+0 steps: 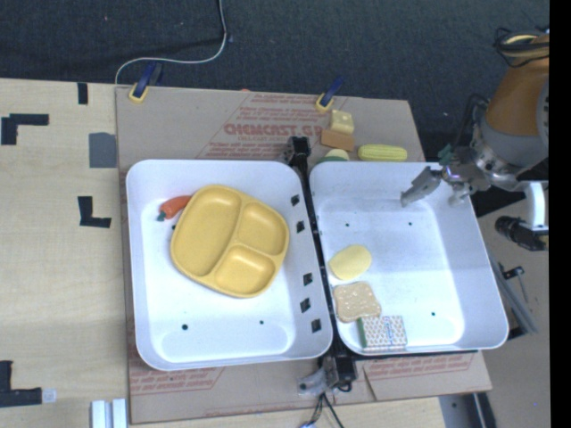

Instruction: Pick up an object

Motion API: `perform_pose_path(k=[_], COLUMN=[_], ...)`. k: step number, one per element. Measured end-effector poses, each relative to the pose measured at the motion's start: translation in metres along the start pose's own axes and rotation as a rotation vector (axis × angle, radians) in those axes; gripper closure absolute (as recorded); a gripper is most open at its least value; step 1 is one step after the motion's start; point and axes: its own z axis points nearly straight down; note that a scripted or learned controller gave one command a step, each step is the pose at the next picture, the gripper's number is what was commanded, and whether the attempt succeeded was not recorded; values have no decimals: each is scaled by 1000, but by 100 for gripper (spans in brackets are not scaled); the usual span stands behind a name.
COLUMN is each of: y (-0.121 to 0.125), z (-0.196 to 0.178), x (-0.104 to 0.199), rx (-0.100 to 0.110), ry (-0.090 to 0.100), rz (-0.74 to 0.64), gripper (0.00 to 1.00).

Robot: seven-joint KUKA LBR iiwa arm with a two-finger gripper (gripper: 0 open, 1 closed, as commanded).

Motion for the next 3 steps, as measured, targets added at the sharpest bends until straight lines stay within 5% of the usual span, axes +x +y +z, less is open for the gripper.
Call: perform_pose_path(k=[1, 2, 3], y=[22, -11, -55], z=[89, 109, 105], x=[58, 109, 105], rx=[5, 1, 3], ry=[3, -1, 0], rz=[-5, -3, 1], gripper=[0, 0, 0])
